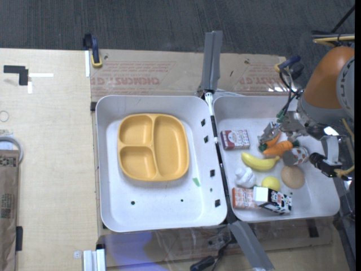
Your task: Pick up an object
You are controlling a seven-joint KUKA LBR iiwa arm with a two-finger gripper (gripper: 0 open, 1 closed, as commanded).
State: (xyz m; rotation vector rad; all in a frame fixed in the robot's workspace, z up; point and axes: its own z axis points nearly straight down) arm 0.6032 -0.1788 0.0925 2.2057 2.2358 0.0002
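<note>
The right bin point(321, 210) holds a heap of small items. An orange carrot point(279, 147) lies above a yellow banana point(259, 162). A red and white box point(234, 139) sits at the left, and a tan egg-shaped object point(292, 177) at the right. A lemon point(271, 182), a white piece point(245, 177), a small carton point(247, 197) and a black and white patterned box point(278, 201) lie along the front. My gripper point(270, 135) hangs low over the carrot's left end, close to it or touching it.
The left bin point(113, 208) carries a yellow divided plate point(153, 147). A grey divider post point(211, 61) stands between the bins at the back. The arm with its orange band point(327, 81) and cables covers the right bin's far right corner.
</note>
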